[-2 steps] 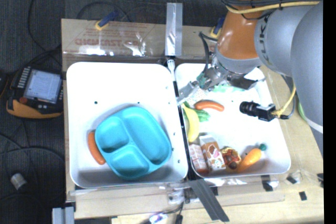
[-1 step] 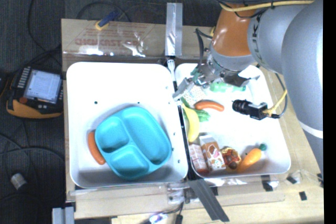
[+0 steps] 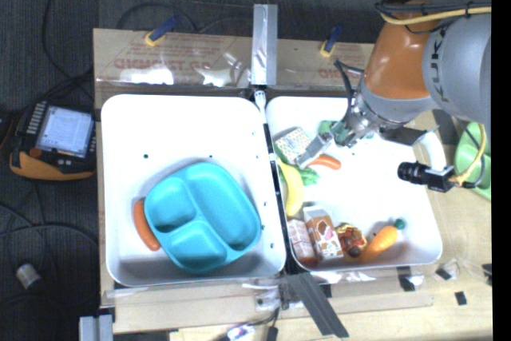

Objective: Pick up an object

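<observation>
Grey arm's tool (image 3: 319,146) low over the right bin (image 3: 415,208), beside an orange carrot (image 3: 326,164), grip state unclear

A bulky grey arm (image 3: 467,64) is seen, black lettering printed on its shell. A glossy orange band (image 3: 399,60) is wrapped above the wrist. Yellow and black cables (image 3: 423,12) are looped over the top. A slim metallic claw (image 3: 319,146) is carried below, greenish at its base.
</observation>
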You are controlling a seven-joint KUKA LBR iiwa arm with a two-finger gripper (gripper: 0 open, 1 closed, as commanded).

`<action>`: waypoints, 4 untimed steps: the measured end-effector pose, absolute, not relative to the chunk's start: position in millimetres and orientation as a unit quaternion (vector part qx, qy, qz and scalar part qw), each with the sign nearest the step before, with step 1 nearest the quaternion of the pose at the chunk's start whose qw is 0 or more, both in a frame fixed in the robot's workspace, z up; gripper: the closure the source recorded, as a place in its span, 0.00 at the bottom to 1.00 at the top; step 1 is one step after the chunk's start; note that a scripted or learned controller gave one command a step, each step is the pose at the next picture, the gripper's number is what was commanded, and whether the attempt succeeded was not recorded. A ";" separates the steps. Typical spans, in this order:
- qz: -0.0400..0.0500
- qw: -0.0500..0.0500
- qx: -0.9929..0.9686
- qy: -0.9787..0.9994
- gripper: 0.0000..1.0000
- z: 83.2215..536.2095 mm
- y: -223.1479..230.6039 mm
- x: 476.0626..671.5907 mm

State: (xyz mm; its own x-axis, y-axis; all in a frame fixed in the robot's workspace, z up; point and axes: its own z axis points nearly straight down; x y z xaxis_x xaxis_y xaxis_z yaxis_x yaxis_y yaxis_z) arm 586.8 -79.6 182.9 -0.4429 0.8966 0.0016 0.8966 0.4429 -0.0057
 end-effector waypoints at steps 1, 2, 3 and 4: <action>0.000 -0.002 -0.526 -0.851 0.00 89.8 -124.4 619.6; 0.004 0.009 -0.532 -0.847 0.00 93.9 -173.5 644.7; -0.002 -0.003 -0.572 -0.820 0.00 89.4 -187.0 611.6; -0.003 -0.002 -0.571 -0.821 1.00 99.0 -185.2 613.1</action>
